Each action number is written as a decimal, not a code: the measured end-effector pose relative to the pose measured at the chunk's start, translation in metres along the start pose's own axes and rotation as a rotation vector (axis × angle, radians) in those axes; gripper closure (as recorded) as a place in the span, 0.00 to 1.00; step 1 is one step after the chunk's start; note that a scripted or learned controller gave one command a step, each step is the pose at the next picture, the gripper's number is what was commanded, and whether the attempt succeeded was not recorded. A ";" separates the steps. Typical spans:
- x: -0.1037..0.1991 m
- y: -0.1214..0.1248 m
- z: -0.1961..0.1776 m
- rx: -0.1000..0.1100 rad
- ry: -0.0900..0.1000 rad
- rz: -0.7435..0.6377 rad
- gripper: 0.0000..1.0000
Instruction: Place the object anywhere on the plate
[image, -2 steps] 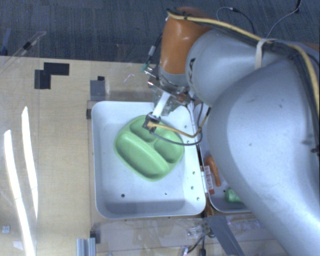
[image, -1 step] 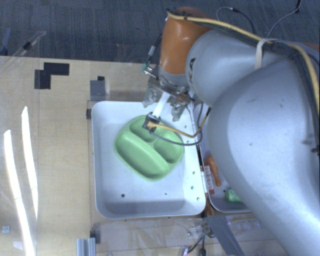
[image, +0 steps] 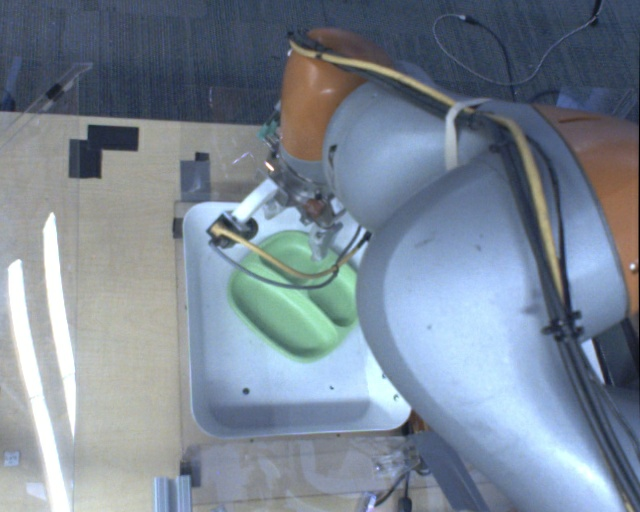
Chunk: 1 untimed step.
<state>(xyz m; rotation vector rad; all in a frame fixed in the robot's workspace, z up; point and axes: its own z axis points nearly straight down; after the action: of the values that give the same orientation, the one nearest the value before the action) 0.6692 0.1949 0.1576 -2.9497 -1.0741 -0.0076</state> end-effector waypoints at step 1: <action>-0.003 -0.057 0.039 0.000 0.013 0.495 0.00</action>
<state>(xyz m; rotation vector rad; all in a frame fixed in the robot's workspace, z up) 0.6307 0.2367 0.1182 -3.1173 -0.3182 -0.0261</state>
